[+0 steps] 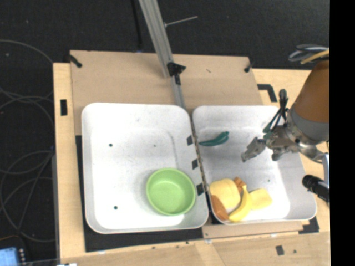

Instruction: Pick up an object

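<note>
In the right bin (288, 204), my gripper (262, 153) hangs over the middle of the floor, open, with nothing between its fingers. A teal curved object (215, 139) lies to its left near the divider. At the bin's front left corner sits a cluster: a round yellow piece (226, 191), a yellow banana-like piece (252, 201) and an orange-brown piece (219, 207) beneath them. The cluster lies in front of and left of the gripper, apart from it. A green bowl (171, 190) stands upright in the left bin (111, 126), near its front right corner.
A slanted metal pole (161, 43) runs from the top of the view down to the divider between the bins. The grey and orange arm (313, 101) comes in over the right bin's right side. A black part (315, 186) juts in at the right rim.
</note>
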`<control>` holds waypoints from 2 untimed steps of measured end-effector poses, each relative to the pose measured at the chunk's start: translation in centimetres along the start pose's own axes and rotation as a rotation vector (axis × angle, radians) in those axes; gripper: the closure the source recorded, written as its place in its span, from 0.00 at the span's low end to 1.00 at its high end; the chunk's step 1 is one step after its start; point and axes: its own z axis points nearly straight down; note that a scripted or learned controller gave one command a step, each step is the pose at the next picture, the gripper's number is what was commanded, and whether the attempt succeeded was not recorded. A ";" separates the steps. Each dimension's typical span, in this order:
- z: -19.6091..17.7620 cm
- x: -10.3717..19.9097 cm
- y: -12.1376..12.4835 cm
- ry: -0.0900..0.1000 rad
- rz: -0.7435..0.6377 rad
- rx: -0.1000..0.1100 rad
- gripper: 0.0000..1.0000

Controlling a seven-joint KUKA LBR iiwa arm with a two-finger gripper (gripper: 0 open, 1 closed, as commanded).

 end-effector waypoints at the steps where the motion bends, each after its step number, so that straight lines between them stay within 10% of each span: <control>1: 4.9 -0.9 0.5 0.000 0.000 0.001 0.00; 2: 10.6 -0.2 0.0 0.001 -0.001 0.003 0.00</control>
